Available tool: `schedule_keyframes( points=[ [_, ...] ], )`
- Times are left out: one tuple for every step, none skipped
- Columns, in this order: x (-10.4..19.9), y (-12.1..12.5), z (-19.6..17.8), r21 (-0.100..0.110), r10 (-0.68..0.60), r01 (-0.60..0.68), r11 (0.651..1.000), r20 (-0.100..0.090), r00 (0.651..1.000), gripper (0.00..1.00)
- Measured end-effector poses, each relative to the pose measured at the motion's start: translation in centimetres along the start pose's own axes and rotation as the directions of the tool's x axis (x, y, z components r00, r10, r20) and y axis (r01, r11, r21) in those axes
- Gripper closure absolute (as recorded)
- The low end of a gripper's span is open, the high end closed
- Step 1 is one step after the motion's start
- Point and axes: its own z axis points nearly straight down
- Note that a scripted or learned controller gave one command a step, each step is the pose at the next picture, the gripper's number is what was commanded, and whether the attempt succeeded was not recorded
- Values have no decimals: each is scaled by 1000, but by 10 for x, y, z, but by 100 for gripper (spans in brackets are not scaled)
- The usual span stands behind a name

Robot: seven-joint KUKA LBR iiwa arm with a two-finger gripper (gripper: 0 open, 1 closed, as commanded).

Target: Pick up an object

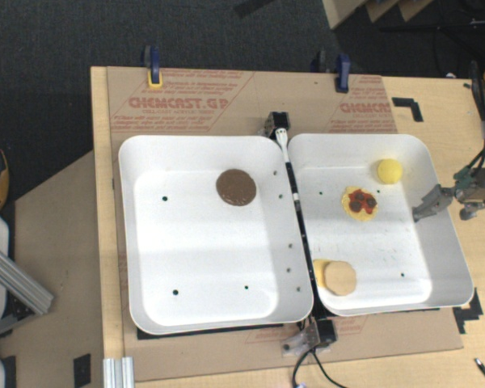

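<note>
1. Left bin [145, 217] — it takes the left and middle of the frame. One thing lies in it, a brown disc [237, 187], flat on the floor in the bin's upper middle. Of all the candidates it lies farthest from the arm.

2. Right bin [420, 152] — three things lie here. A tan round piece [339, 278] sits in the lower left corner, touching or nearly touching the bin wall, with a sliver of yellow at its left edge. A small yellow and red thing [360, 202] lies near the middle. A yellow ball [389, 170] lies up and to the right of it, near but apart.

3. Jaws [427, 207] — at the right edge of the frame, over the right rim of the right bin, with a grey finger reaching left and downward. I cannot tell whether they are open or closed; the rest of the arm is cut off by the frame edge. No object sits at the tip.

4. The relation that counts — the yellow and red thing lies straight to the left of the jaws at about the same height in the frame, and the ball lies up and left. These two look nearest. Both are roundish, so no long axis seems to govern the wrist turn. The tan piece, hard by the wall, is likely the awkward one.
</note>
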Motion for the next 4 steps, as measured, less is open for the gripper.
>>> schedule_keyframes(
  points=[
    [39,-17,170,8,-1,1,1000,-5,1000,0],
    [-1,69,163,-8,-2,2,1000,5,1000,0],
    [6,142,145,-8,-4,4,1000,3,1000,0],
    [88,154,158,-1,-2,2,1000,3,1000,0]
  ],
)
